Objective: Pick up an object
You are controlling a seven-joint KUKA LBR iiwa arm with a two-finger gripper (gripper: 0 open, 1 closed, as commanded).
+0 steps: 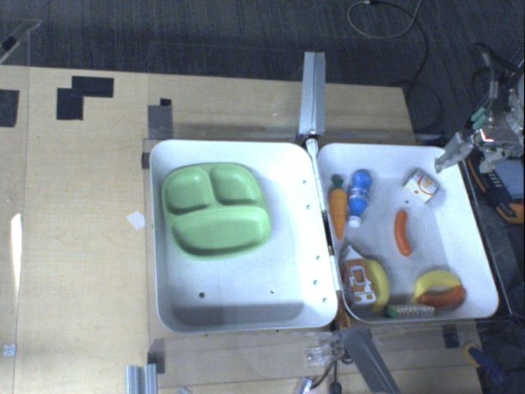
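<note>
My tool point(454, 152) sits at the right bin's point(484, 253) far right corner, just over the rim, nothing under it. I can't tell its state from this view; the end is small and blurred against the arm hardware. No object between anything that I can see, so I judge the pick as not yet started.

Nearest candidate: small white carton point(421, 186), just inside the bin, left of and below the tool. It lies tilted, well apart from its neighbours, so there is room on both sides. I'd take that one.

Next out: red sausage point(401, 232), alone mid-bin, long axis roughly up-down in view. Also a clean target; close across the short axis.

Further left: blue bottle point(358, 195) lying just beside the carrot point(337, 211), both close to the bin's left wall. Tight gap, risk of nudging one into the other. Skip.

Near edge: yellow banana point(435, 282) with a red item touching it, a yellow piece point(376, 281) beside a brown-and-white box point(357, 278). Cluttered, poor.

Plan for the carton: centre over it, align to its tilt, come down straight, close on the flat faces, not the corners. It looks light and may slide, so go slow.

Left bin point(238, 306) holds a green divided plate point(216, 208); not relevant to the pick.
</note>
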